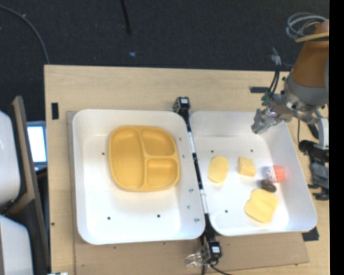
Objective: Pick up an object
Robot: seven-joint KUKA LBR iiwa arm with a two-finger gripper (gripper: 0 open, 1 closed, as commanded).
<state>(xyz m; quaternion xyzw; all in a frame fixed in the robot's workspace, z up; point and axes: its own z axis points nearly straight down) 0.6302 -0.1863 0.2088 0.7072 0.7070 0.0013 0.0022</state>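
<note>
Over the right bin's far corner the gripper is being held, grip state indiscernible, well apart from smooth, rounded yellow pieces.

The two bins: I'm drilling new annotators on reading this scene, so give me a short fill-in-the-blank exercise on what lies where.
1. The yellow divided plate lies in the ____ bin.
2. That plate has ____ compartments.
3. The gripper hangs over the right bin near its ____ edge, apart from the yellow pieces.
4. The small orange object lies in the ____ bin.

Missing words: left; three; far; right
</note>
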